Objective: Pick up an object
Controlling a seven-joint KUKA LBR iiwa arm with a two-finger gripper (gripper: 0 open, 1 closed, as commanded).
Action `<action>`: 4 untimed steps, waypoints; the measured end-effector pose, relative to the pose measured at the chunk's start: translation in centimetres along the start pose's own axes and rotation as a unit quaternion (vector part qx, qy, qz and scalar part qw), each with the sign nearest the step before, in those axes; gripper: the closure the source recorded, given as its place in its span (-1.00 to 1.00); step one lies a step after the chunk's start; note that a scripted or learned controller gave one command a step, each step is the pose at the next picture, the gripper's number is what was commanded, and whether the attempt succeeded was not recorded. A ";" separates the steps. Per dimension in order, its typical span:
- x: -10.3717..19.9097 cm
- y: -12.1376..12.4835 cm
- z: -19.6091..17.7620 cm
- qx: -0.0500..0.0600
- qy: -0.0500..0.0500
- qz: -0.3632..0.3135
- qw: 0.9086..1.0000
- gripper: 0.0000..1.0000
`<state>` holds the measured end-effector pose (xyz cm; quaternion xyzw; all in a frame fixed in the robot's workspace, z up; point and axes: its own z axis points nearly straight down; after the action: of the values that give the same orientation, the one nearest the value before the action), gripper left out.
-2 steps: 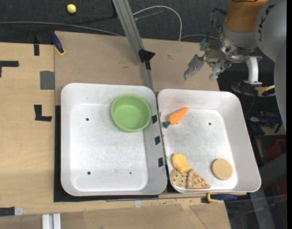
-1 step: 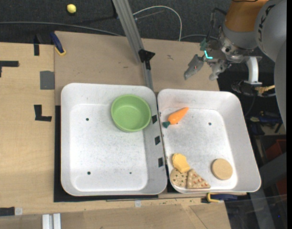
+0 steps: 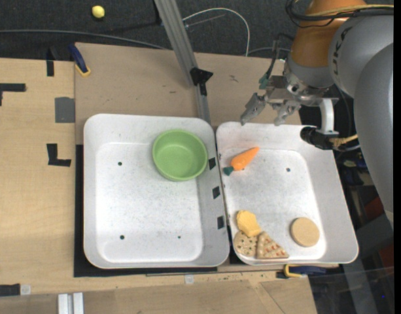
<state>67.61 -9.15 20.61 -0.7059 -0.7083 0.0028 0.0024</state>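
so far nothing is held: the gripper (image 3: 268,115) is seen spread apart, unladen, poised above the far edge of the right bin (image 3: 331,195). the toy carrot (image 3: 243,159), judged the likeliest target, lies just near of it; descent, closing and lifting are left. a green bowl (image 3: 180,154) is kept in the left bin (image 3: 108,201). the wooden worktop (image 3: 30,175) is marked with black tape; dark floor lies beyond.

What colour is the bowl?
Green. The bowl shows in the camera view, in the left bin.
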 end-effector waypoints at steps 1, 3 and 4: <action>0.2 -0.3 6.6 0.001 0.000 0.001 1.000 -1.00; -0.1 -0.4 10.2 0.005 -0.002 0.001 1.000 1.00; 0.1 -0.5 3.8 -0.006 0.000 0.001 1.000 1.00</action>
<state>67.08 -9.04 16.78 -0.7067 -0.7075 -0.0017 -0.0018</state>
